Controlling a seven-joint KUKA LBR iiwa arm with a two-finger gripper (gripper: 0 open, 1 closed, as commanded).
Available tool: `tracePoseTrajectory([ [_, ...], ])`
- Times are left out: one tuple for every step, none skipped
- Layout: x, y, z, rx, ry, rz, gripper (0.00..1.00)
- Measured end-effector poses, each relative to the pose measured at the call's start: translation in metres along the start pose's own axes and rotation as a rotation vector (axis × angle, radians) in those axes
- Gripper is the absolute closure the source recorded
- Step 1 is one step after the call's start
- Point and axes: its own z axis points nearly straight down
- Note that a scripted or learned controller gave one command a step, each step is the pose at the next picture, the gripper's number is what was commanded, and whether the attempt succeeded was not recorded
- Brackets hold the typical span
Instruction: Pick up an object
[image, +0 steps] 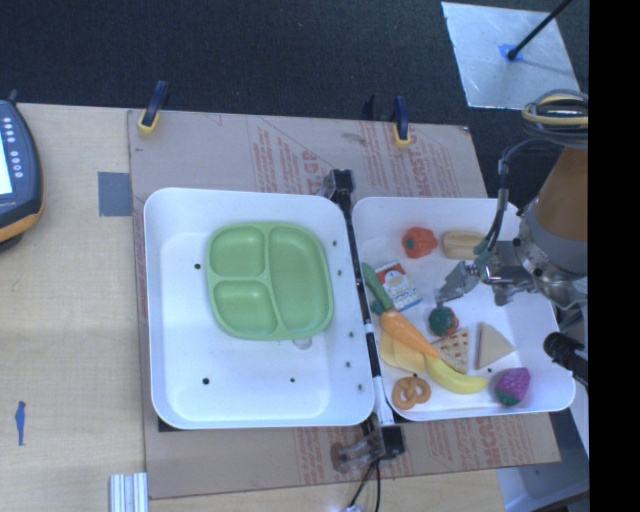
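The right bin (560, 395) holds several toy foods: a red tomato (420, 241), a beige roll (462, 243), a green cucumber (375, 288), a small carton (402, 287), an orange carrot (407, 330), a dark green ball (442, 320), a cracker (455, 348), a pale wedge (492, 345), a banana (452, 377), a pretzel (410, 391) and a purple berry (511, 385). My gripper (478, 288) hangs over the upper middle of this bin, just up and right of the green ball. It is open, with nothing between its fingers.
The left bin (170, 390) holds a green divided plate (270, 280). Clamps (401, 130) pin the cardboard sheet at the back edge. A handheld pendant (15, 170) lies at the far left of the bench.
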Motion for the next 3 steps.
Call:
tracePoseTrajectory([
  [0.004,0.016,0.127,-0.013,-0.003,0.003,0.00],
  [-0.024,0.084,0.142,-0.007,-0.002,-0.002,0.00],
  [-0.003,0.140,0.142,0.001,0.001,-0.003,0.00],
])
